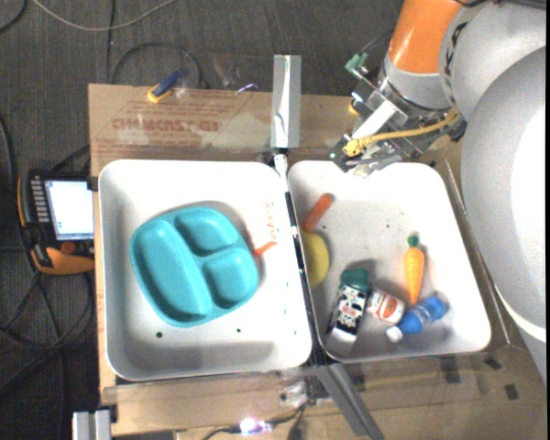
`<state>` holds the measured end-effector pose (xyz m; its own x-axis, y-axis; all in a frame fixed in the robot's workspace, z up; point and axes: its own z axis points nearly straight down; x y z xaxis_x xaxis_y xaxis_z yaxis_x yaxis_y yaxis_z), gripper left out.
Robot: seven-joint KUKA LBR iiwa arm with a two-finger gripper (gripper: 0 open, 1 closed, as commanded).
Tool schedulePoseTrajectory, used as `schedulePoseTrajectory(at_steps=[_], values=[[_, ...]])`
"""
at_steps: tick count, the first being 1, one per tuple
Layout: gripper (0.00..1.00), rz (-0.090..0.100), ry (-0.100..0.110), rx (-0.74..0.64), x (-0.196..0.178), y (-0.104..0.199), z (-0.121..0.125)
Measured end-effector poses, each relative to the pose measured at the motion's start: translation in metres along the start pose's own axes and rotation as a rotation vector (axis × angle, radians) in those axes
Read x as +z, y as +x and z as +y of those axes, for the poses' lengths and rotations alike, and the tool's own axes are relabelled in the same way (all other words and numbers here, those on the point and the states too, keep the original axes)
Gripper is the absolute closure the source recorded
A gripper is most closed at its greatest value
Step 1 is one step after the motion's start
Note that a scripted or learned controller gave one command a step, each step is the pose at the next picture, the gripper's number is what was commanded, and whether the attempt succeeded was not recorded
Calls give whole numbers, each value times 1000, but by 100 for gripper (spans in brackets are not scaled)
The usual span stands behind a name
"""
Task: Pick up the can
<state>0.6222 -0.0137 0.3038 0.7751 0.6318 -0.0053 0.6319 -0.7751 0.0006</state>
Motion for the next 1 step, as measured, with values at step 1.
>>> schedulePoseTrajectory(at_steps=[1], values=[[100,-2,5,30,117,-53,-62]])
